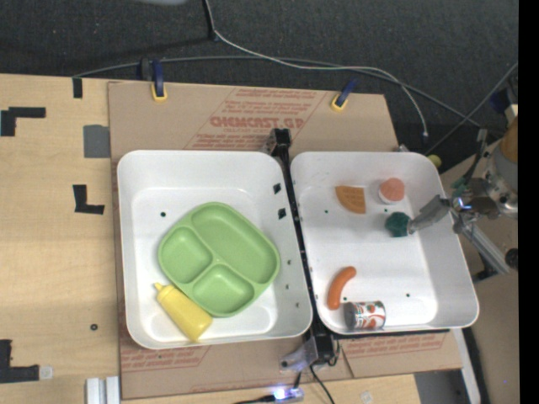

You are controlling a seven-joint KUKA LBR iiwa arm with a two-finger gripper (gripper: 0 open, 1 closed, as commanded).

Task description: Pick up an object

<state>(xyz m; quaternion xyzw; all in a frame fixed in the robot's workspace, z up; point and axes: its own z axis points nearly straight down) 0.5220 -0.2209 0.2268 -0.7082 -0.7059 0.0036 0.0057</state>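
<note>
Looking from the camera view: we take the right bin [450, 251] as our landmark; it sits touching the left bin [135, 225] at the middle divider.
Claw: the gripper [431, 211] reaches over the right bin's right wall, pointing down-left into it.
Claw state: we cannot tell whether it is parted or closed, since its tip is small and blurred.
Nearest thing: the dark green piece [397, 223] lies just beside the tip, on its left and slightly lower; we cannot tell if they touch.
Other candidates in the right bin: pink round piece [391, 190] and orange wedge [351, 198] toward the far wall; sausage [340, 285] and can [365, 314] near the front wall.
Long axes: the sausage runs diagonally; the can lies on its side, parallel to the front wall.
Left bin: green divided plate [219, 259] with a yellow bottle [181, 310] at its front-left.
Hidden: the arm is cut off past the right bin's right wall, so we judge only the tip's heading.
</note>
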